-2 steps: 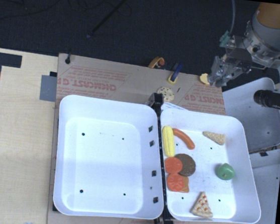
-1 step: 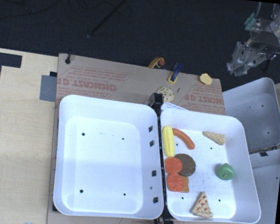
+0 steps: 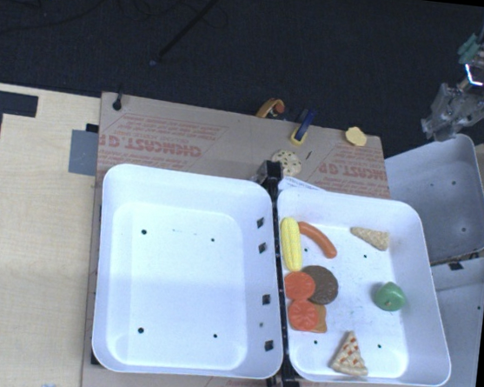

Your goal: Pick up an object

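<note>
The right bin (image 3: 427, 255) holds several toy foods. A yellow corn cob (image 3: 289, 242) lies along its left wall beside an orange sausage (image 3: 318, 238). Below them sit a brown round patty (image 3: 323, 285), two red slices (image 3: 300, 287) and a piece of toast (image 3: 321, 322). A tan wedge (image 3: 370, 237) lies at the far side, a green ball (image 3: 390, 296) at the right, and a speckled triangular slice (image 3: 349, 356) at the front. My gripper (image 3: 461, 108) hangs at the top right, well beyond the bin and above a grey panel, far from every object.
The left bin (image 3: 112, 216) stands beside the right one on a cardboard sheet (image 3: 187, 142). On the cardboard behind the bins lie a cookie (image 3: 286, 162), a yellow piece (image 3: 356, 136), a blue and yellow item (image 3: 302, 126) and an orange ring (image 3: 271, 109). A grey panel (image 3: 447, 196) slants at the right.
</note>
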{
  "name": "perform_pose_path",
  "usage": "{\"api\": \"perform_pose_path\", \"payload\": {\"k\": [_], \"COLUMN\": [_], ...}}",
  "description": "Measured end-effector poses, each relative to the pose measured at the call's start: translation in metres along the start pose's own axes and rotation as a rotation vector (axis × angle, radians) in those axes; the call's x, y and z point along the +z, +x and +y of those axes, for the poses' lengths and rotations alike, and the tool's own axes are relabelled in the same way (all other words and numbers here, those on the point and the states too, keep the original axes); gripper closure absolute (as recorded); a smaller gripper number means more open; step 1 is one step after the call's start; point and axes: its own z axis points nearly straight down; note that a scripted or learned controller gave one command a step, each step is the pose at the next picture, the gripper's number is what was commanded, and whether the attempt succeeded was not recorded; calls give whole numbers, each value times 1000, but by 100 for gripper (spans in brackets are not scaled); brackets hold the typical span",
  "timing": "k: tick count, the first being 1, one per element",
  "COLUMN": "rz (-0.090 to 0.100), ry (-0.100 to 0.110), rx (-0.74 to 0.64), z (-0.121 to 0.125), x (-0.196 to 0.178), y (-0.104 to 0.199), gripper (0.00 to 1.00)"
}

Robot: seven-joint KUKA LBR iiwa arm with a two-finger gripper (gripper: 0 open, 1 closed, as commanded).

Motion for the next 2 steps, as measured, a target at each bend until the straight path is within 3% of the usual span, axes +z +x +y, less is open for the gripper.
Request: {"api": "perform_pose_path", "payload": {"k": [2], "rz": [0], "ry": [-1], "rx": [0], "z": [-28], "x": [-14], "y": [-70], "gripper": [100]}}
